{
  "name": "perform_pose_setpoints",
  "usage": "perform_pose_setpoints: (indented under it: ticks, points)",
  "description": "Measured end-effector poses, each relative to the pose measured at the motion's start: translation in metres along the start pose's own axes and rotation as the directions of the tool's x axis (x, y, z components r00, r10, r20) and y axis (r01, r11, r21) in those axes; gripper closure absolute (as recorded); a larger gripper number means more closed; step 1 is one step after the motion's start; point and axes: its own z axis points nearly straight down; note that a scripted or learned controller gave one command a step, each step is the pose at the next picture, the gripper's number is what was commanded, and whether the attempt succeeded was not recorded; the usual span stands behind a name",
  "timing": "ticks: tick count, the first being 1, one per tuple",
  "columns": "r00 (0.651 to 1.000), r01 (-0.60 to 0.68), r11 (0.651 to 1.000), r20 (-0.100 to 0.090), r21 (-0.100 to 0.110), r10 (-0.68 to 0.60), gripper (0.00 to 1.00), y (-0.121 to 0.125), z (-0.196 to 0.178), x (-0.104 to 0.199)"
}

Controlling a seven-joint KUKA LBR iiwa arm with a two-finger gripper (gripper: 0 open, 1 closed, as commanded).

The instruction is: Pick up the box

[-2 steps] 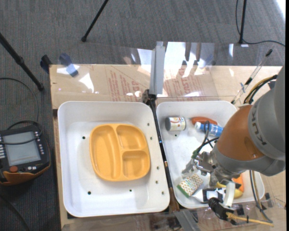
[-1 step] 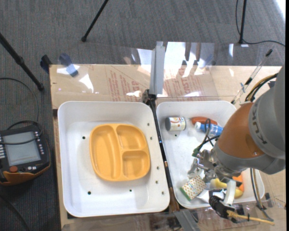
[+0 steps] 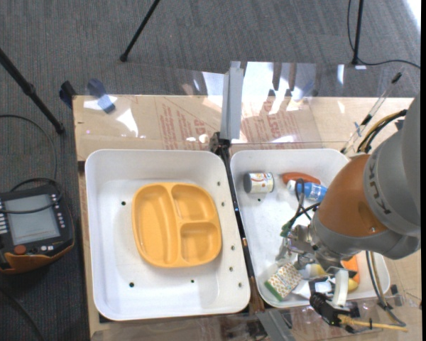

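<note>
The box [image 3: 283, 280] is small and flat with a green and white pattern. It lies tilted at the front of the right bin [image 3: 259, 222], close to the front wall. My gripper [image 3: 297, 250] hangs low in that bin, just above and behind the box, under the orange wrist band [image 3: 346, 212]. Cables and the wrist body cover its tips. Nothing shows as lifted off the bin floor.
A small can [image 3: 258, 182], a blue and white bottle [image 3: 307, 189] and an orange item [image 3: 299, 177] lie at the back of the right bin. Orange, yellow and white items [image 3: 348, 267] crowd under the arm. The left bin [image 3: 113, 190] holds a yellow divided plate [image 3: 176, 224].
</note>
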Motion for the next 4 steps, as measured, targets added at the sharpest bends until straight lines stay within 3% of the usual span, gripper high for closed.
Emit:
perform_pose_setpoints:
  ticks: [1,2,3,4]
  points:
    - [0.960,0.278,0.960,0.003,0.001,-0.278,1.00,-0.013,-0.099,0.041]
    - [0.961,0.278,0.961,0.002,0.010,-0.278,1.00,-0.013,-0.105,0.040]
    - [0.961,0.278,0.961,0.002,0.010,-0.278,0.00,-0.013,-0.105,0.040]
    - [0.981,0.192,0.981,0.002,-0.001,-0.192,0.00,0.004,0.000,0.003]
